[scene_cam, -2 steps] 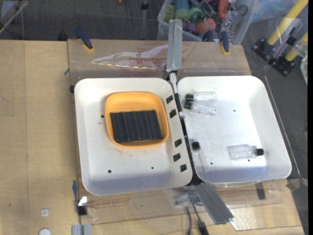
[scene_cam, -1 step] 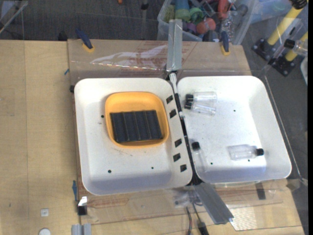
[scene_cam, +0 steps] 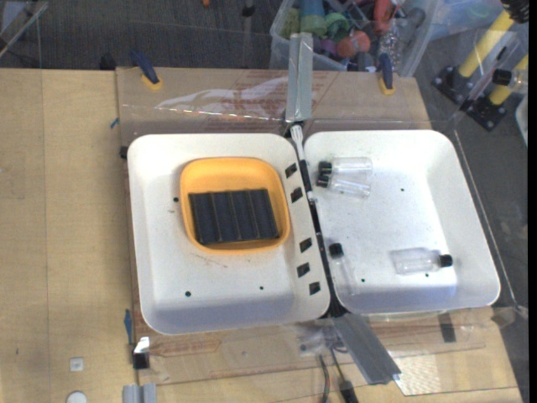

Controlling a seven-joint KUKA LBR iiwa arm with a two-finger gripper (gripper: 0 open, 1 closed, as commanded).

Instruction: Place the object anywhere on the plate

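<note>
A yellow-orange plate lies in the middle of the left white bin. A dark ribbed rectangular block rests flat on the plate and covers most of its floor. In the right white bin lie two clear plastic bottles with black caps. One bottle is near the bin's back left, the other near its front right. A small black cap-like piece sits by the divider between the bins.
A metal bar runs back from the divider between the bins. A clear tub of coloured toys stands behind the bench. Wooden bench top extends to the left.
</note>
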